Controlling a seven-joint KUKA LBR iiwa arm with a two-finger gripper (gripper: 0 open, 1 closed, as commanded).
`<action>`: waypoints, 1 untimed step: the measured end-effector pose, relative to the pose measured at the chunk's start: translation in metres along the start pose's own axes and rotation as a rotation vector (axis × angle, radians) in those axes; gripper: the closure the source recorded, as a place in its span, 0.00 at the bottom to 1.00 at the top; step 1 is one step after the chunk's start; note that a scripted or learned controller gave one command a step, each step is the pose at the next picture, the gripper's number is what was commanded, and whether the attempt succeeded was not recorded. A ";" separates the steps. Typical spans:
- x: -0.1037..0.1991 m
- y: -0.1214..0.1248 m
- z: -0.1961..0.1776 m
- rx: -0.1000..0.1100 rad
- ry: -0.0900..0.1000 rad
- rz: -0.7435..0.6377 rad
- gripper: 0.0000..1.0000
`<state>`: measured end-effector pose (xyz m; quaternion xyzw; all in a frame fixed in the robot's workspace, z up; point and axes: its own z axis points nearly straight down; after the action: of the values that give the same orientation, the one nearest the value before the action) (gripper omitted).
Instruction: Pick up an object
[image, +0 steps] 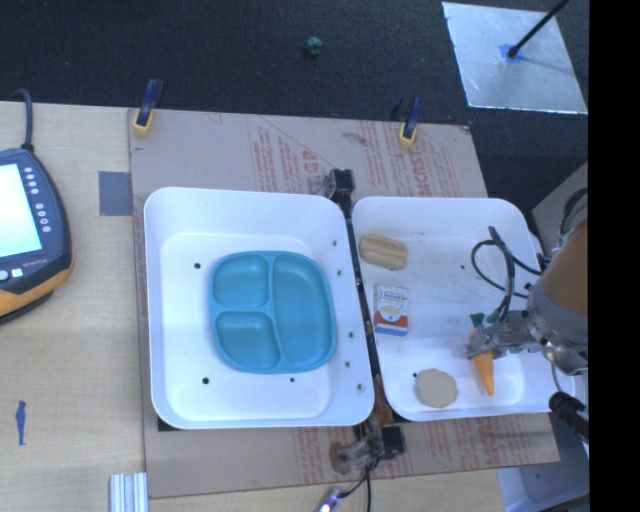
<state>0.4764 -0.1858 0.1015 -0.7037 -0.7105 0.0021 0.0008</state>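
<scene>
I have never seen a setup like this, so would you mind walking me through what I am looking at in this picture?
This is one camera fixed above a workbench, looking down at a slant. Two shallow white bins sit side by side. The left bin holds a blue divided plate. The right bin holds small toy foods: a tan bread roll, a small carton, a round cookie-like disc and an orange carrot.

The machine at the right edge is a robot arm. Its two-finger gripper sits right at the top end of the carrot, but I cannot tell whether it has hold of it. The device at the far left is a handheld control pad. Clamps pin the cardboard under the bins.
</scene>
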 end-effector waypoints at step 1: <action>0.072 0.033 0.010 -0.002 0.001 0.002 1.00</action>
<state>0.5083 -0.1135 0.0914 -0.7042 -0.7100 0.0011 0.0005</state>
